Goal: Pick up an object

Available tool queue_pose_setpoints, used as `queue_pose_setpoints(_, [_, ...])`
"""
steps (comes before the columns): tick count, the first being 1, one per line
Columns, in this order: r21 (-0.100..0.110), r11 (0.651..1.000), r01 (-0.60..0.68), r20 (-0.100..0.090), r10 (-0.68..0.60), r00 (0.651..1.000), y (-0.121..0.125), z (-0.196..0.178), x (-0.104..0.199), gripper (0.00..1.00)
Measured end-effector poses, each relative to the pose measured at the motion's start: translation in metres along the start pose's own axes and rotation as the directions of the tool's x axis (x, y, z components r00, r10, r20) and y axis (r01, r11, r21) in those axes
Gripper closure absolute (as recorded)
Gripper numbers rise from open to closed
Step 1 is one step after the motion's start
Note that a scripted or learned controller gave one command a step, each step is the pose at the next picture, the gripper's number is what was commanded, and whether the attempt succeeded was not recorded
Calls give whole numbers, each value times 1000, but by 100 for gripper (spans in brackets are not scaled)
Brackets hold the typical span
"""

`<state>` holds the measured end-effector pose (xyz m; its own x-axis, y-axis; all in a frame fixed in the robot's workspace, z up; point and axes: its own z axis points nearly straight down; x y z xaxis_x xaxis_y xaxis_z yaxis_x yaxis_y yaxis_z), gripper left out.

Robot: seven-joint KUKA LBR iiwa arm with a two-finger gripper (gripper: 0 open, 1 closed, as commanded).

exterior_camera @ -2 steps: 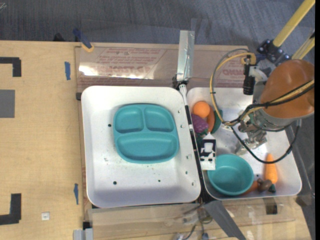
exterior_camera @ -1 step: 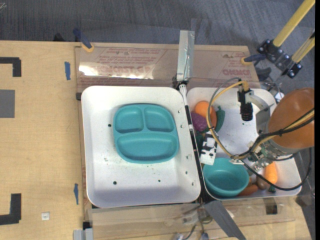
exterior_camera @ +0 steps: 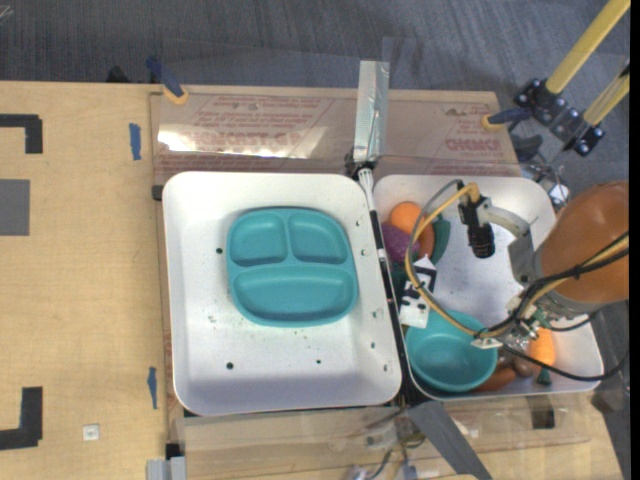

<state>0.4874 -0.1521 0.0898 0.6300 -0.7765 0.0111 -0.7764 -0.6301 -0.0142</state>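
We see 2 white bins (exterior_camera: 190,298), the left one speckled with small dark dots. In it lies a teal tray (exterior_camera: 292,266). In the right bin we see a teal bowl (exterior_camera: 450,360), an orange ball (exterior_camera: 405,218) and a purple piece (exterior_camera: 397,241). The arm (exterior_camera: 590,243) shows its orange band, and yellow and black cables (exterior_camera: 440,203) loop from it. The bench (exterior_camera: 75,268) is tan with black marks.

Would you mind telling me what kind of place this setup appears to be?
Probably a robotics lab test bench: two white bins sit side by side on a plywood bench, with blue tape marks and a cabled arm reaching over toy dishes.
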Motion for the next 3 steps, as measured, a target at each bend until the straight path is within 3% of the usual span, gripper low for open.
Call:
queue_pose_setpoints(1, [3,938,347,12,-347,938,21,1,44,100])
queue_pose_setpoints(2, [-5,944,329,8,-329,944,-14,2,36,100])
queue_pose_setpoints(3, [-2,772,636,9,-636,772,-45,2,16,100])
